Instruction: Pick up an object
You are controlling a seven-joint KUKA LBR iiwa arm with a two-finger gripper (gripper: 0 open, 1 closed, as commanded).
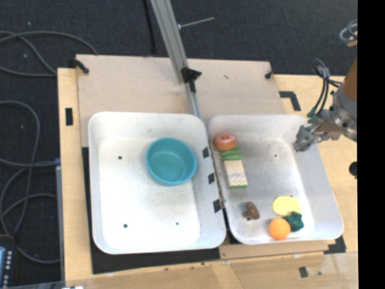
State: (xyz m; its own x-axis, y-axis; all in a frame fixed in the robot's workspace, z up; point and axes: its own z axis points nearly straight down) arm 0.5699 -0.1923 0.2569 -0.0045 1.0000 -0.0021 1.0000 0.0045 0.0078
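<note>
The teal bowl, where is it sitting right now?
In the camera view the teal bowl sits in the left white bin, slightly above and right of that bin's centre, near the divide between the bins, across from the striped sponge block.

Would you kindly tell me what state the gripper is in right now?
Gripper: cannot be told whether open or closed; it sits over the upper right rim of the right-hand shallow white bin, with nothing seen in it.

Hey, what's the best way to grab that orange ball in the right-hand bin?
Likely from above, claw closing across the middle of the orange ball. It is round, so any width works, but the dark green piece touches its right and the bin wall sits near, so set fingers clear of both.
</note>
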